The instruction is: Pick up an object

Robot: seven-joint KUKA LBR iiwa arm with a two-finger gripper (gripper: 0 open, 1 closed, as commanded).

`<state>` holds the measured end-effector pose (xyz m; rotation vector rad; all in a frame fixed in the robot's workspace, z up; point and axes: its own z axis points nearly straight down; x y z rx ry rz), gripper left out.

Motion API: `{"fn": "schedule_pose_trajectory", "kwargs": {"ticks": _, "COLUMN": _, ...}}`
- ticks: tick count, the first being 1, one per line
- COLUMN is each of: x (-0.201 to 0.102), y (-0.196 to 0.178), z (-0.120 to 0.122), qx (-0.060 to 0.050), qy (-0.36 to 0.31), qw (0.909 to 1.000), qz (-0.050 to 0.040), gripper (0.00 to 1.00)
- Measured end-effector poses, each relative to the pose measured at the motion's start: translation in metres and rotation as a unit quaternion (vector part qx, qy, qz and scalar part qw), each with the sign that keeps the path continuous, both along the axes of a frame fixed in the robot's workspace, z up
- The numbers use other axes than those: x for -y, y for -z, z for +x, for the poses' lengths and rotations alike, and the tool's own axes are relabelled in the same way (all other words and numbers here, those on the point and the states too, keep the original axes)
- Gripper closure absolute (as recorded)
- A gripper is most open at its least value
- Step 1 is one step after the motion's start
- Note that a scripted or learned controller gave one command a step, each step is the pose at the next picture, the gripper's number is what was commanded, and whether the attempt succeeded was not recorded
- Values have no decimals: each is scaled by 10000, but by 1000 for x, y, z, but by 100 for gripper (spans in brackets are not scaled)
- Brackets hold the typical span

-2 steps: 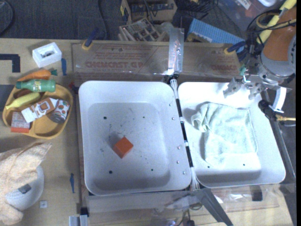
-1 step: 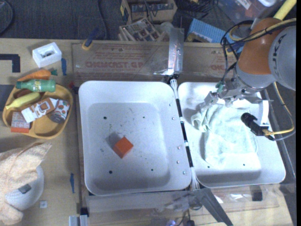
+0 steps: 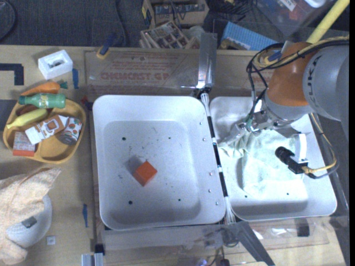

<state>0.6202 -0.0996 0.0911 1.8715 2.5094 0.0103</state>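
The pincer (image 3: 250,125), its state impossible to tell, hovers over the pale cloth (image 3: 260,159) in the right bin (image 3: 327,204), with the orange block (image 3: 146,173) well leftward in the left bin (image 3: 111,115).

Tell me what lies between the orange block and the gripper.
In the camera view, bare white floor of the left bin lies beside the orange block, then the two bins' adjoining rims, then crumpled pale cloth in the right bin below the gripper.

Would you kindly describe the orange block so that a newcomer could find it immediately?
Start with the left white bin, the one away from the arm. Look slightly left of its centre, toward the near side: a small orange block sits there on the floor. It is the bin's one brightly coloured thing; the right bin holds pale crumpled cloth.
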Motion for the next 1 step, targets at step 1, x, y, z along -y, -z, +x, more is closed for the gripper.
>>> {"fn": "schedule_pose_trajectory", "kwargs": {"ticks": 1, "x": 2, "y": -12, "z": 2, "qx": 34, "qy": 20, "qw": 10000, "qz": 4, "gripper": 100}}
